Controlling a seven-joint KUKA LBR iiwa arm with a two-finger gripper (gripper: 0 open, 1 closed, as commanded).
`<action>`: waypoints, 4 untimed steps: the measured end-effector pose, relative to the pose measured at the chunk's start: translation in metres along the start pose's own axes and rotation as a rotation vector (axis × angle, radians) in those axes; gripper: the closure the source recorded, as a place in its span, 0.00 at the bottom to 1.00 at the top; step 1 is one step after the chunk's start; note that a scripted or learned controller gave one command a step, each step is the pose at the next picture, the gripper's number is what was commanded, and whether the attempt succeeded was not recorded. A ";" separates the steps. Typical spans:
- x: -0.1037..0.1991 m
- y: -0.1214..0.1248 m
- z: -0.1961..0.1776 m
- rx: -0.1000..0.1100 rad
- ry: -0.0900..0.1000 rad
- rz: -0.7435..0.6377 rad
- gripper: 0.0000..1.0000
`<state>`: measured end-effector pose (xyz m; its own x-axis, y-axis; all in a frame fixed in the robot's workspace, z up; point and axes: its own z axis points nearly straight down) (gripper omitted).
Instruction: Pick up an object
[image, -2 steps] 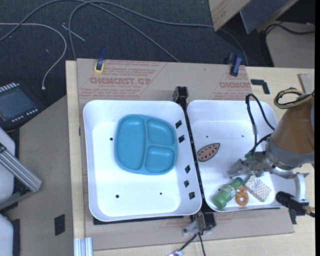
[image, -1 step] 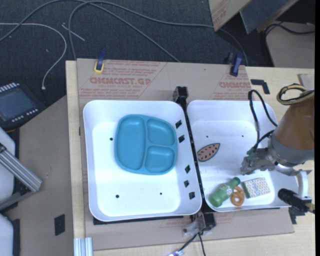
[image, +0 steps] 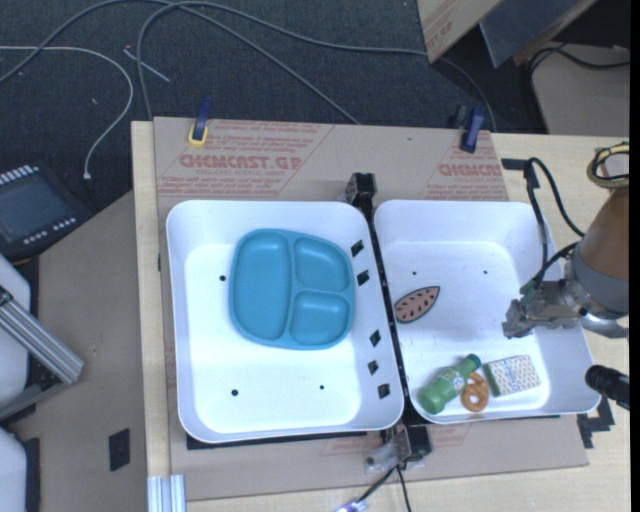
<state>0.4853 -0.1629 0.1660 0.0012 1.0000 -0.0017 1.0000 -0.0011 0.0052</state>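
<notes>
Camera view: blue tray (image: 292, 288), left bin (image: 200, 400)

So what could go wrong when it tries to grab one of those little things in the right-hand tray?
The green bottle, pretzel and checkered packet lie bunched together near the right bin's front wall, so the gripper might nudge a neighbour or bump the wall. The flat leaf-shaped piece may be too thin to pinch.

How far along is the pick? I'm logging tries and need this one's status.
Done: the gripper is over the right bin. In hand: nothing visibly held. Left: the whole pick; the leaf, green bottle, pretzel and patterned packet all lie on the floor.
</notes>
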 end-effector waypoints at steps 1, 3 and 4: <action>-0.006 -0.005 -0.059 -0.002 -0.001 -0.001 1.00; 0.045 0.016 -0.071 0.006 0.004 -0.007 1.00; 0.091 0.037 -0.077 0.003 0.003 -0.007 1.00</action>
<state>0.5219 -0.0723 0.2433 -0.0061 1.0000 0.0017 1.0000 0.0061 0.0024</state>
